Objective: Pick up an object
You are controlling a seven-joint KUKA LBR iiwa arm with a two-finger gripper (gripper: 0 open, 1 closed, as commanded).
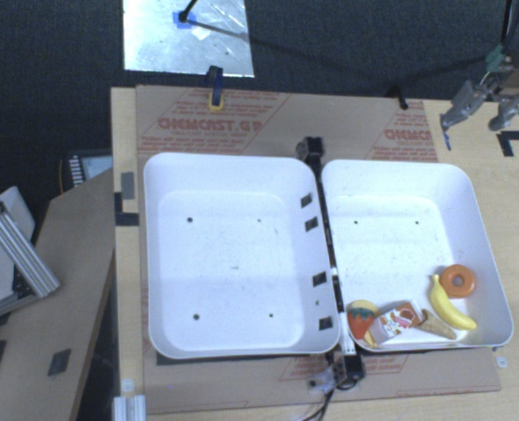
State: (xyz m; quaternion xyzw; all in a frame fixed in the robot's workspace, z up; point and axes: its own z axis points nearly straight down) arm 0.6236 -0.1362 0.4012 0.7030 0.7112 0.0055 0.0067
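Several small objects lie in the near right corner of the right bin (391, 200): a yellow banana (451, 306), an orange ring-shaped donut (458, 279), a red and orange fruit (361, 319), a white and red packet (396, 321) and a brown cone-like piece (437, 325). My gripper (485, 112) hangs high at the upper right, beyond the far right corner of the right bin and well away from the objects. Its two fingers stand spread apart with nothing between them.
The left bin (233, 178) sits beside the right one, joined by a black hinge strip (323, 235). A shiny metal sheet (188, 24) lies on the dark floor behind the bench. A cable (347, 60) runs across the floor at the back.
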